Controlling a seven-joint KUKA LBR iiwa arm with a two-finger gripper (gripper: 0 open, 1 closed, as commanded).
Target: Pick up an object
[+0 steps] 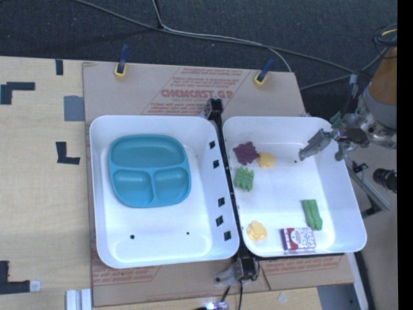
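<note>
Arm [381,102]: enters at the right edge of the frame, grey with an orange band, above the right bin's upper right corner
Gripper [316,146]: over the upper right part of the right bin [335,192]; whether its fingers are wide or narrow, I cannot tell; nothing visible between them
Purple object [246,152]: upper left of the right bin
Small yellow object [266,161]: just beside the purple one, to its right
Green leafy object [244,179]: below the purple one
Green long object [312,214]: lower right of the bin
Yellow object [256,230]: lower left of the bin
Red-and-white box [297,239]: bottom edge, near the long green piece
Left bin [155,237]: holds a blue divided plate [150,170] in its upper half
</note>
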